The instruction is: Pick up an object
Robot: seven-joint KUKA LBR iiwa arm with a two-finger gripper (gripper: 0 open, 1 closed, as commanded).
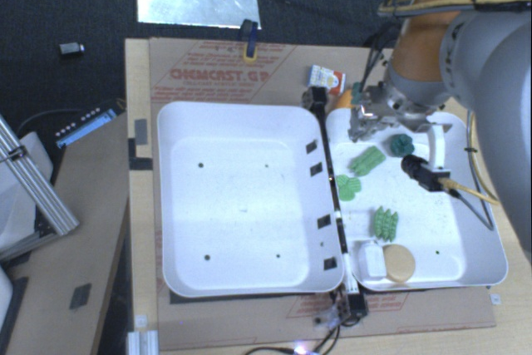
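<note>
I hang over the far end of the right bin [490,262]; my jaws [363,127] sit above the light green piece [366,160], whether spread or closed I cannot tell. I should drop straight and centre on it. The cardboard [218,72] reads roughly "CHEMCAST GP".

Grey arm [490,29] reaching in from the right, gripper [363,129] low, pointed downward
</note>
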